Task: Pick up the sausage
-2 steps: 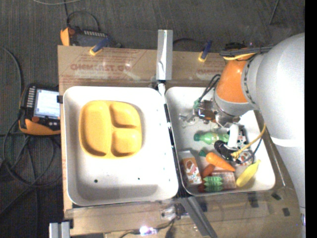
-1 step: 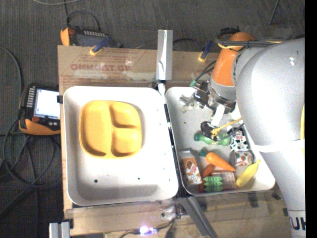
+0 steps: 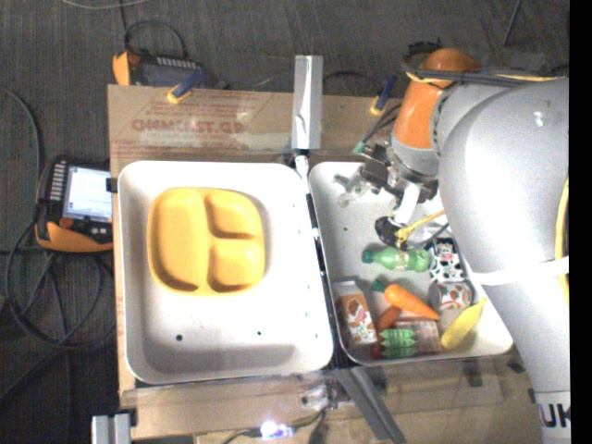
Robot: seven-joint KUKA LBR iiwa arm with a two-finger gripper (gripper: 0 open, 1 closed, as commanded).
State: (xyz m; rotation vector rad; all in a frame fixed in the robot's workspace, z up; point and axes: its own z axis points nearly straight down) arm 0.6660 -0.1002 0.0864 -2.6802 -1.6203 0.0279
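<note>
The sausage is a short red-brown piece lying near the front of the right bin, between a small carton and a carrot. My gripper hangs over the bin's back part, well behind the sausage and apart from it. The grey arm with its orange band comes in from the right and covers the bin's right side. Nothing shows in the gripper.
A green bottle lies mid-bin, between the gripper and the carrot. A banana, a can, a black-and-white spotted item and a green packet crowd the front right. The left bin holds a yellow compartment plate.
</note>
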